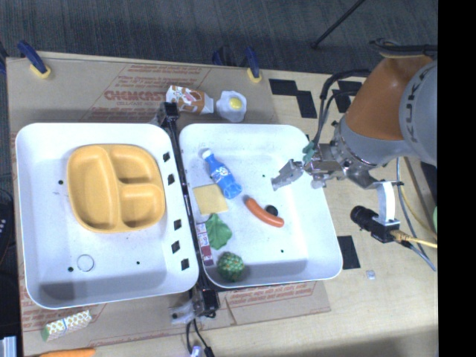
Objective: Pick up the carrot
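Carrot (265,213) lying loose in right bin (316,233), toward its middle, tilted. Gripper (284,177) over same bin near right wall, just above-right of carrot, not touching; fingers apart, nothing between. Bottle (221,174), cheese slice (210,198), green leaf (218,231) along left side of that bin; dark green ball (230,265) at front-left corner. Yellow tray (117,186) in left bin (37,222). Both bins on desk (387,288).
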Robot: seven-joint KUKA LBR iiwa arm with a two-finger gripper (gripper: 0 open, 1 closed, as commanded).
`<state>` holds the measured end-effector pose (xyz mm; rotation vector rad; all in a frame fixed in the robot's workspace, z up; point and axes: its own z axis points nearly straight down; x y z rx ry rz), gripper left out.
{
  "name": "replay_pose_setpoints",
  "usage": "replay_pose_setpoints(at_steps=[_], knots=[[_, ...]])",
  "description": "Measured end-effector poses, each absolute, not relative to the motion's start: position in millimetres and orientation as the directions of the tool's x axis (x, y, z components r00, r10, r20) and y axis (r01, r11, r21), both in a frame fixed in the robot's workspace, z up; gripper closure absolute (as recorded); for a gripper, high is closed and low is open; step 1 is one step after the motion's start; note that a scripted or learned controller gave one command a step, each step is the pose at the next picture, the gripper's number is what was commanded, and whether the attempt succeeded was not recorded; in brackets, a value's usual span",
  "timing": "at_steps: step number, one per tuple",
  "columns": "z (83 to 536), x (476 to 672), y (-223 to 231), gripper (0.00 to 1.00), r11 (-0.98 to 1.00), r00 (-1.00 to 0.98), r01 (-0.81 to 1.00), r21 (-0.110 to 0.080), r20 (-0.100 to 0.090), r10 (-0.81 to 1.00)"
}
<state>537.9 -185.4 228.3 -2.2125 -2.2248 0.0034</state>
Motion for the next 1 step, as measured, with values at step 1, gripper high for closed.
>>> replay_pose_setpoints(at_steps=[1], knots=[[114.6, 526.5, -143.9, 0.0, -0.052, 0.052, 0.999, -0.005, 0.001, 0.999]])
